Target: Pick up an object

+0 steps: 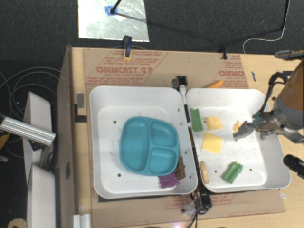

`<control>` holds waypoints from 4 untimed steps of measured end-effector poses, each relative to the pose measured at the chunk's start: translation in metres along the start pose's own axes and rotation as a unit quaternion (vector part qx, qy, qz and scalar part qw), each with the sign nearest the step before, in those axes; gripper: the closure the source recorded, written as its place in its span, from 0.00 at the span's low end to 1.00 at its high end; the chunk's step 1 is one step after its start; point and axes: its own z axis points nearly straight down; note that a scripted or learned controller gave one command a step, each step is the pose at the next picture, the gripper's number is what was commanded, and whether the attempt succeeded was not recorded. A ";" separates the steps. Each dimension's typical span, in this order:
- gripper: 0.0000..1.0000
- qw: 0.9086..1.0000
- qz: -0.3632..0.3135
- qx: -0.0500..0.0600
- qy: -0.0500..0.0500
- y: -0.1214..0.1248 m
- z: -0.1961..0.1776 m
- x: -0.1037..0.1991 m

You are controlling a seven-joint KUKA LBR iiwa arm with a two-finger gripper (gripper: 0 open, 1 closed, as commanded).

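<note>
My gripper (241,131) hangs low over the middle of the right bin (273,175), reaching in from the right. A small orange-yellow piece (236,126) lies just beside its tip. To its left are a yellow chunk (213,123) and a yellow wedge (212,143). A green block (195,119) lies along the bin's left wall. A green ridged object (232,172) sits nearer the front. I see nothing held in the gripper.
The left bin (102,127) holds a blue divided plate (148,145), with a purple object (167,180) and a brown piece (181,169) at its front right. A tan piece (204,171) lies by the divider. An orange carrot (214,84) rests behind the bins.
</note>
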 end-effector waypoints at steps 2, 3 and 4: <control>0.00 1.000 -0.002 0.000 0.000 0.072 0.100 0.025; 0.00 1.000 0.002 0.003 0.001 0.015 0.143 0.016; 0.00 1.000 -0.001 -0.003 -0.001 0.073 0.140 0.003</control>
